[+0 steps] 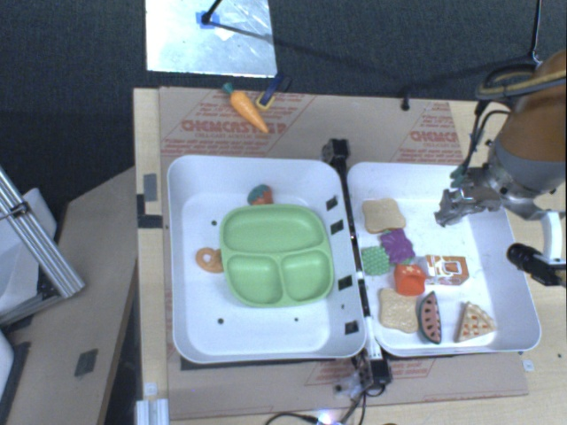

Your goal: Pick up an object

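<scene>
The right bin (pixel 505 237) holds several toy foods: a bread slice (pixel 383 214), purple grapes (pixel 398 244), a green waffle piece (pixel 375 260), a red-orange pepper (pixel 409 279), a pretzel-patterned cracker (pixel 446 268), a second bread slice (pixel 397 311), a watermelon wedge (pixel 430 316) and a pizza slice (pixel 474 322). My gripper (pixel 452 209) hangs over the upper right part of this bin, to the right of the first bread slice and above the cracker. Nothing shows between its fingers.
The left bin (pixel 190 237) carries a green divided plate (pixel 273 253), a small pretzel (pixel 209 259) beside it and a small round toy (pixel 260 194) behind it. A toy carrot (pixel 248 110) lies on the cardboard beyond the bins. A black divider (pixel 347 237) separates the bins.
</scene>
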You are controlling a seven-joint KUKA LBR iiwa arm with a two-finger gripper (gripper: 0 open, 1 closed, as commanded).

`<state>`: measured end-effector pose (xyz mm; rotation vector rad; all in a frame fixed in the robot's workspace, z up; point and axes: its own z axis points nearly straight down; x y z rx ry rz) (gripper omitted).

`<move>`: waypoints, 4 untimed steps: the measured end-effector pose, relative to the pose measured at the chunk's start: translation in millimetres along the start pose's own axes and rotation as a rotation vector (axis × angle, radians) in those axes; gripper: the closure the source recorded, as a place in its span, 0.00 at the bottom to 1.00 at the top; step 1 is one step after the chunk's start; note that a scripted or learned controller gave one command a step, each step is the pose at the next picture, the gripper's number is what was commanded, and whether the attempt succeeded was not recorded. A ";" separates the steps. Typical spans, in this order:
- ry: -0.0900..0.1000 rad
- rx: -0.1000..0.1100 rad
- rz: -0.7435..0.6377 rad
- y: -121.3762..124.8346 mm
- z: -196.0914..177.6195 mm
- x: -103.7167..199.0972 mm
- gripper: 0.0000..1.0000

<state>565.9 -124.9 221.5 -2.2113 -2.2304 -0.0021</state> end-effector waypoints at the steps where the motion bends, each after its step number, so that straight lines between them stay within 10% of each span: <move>1: 0.000 -0.001 -0.001 7.4 7.0 52.3 1.00; 4: 0.000 -0.001 -0.001 3.9 6.3 212.3 1.00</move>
